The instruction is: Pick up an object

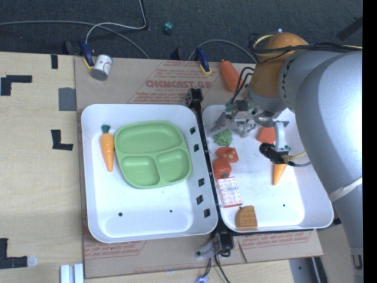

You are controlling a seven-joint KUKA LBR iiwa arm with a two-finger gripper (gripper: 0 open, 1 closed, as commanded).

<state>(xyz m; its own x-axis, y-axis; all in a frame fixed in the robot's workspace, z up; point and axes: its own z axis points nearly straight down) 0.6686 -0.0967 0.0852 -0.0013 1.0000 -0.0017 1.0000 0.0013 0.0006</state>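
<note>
Gripper (235,118) lowered over the right bin (294,214), near its upper-left corner.
Finger state cannot be told; the green object (223,138) lies just below it; the orange carrot (278,172) is seen with its long axis vertical, tip downward.

Definitely a robotics lab bench, not a kitchen. Big grey robot arm with an orange band (277,52) reaching over two shallow white plastic bins (100,217) clamped side by side on a printed brown cardboard sheet (171,84). Loose black cables (118,25) trailing across dark carpet at the back. Black tape marks (59,140) stuck on the pale wooden benchtop (35,187). Plastic play food for test props: small toy carrot (107,149), green sectioned toy plate (154,154). Blue clips (87,55) pinning the cardboard edge.
</note>
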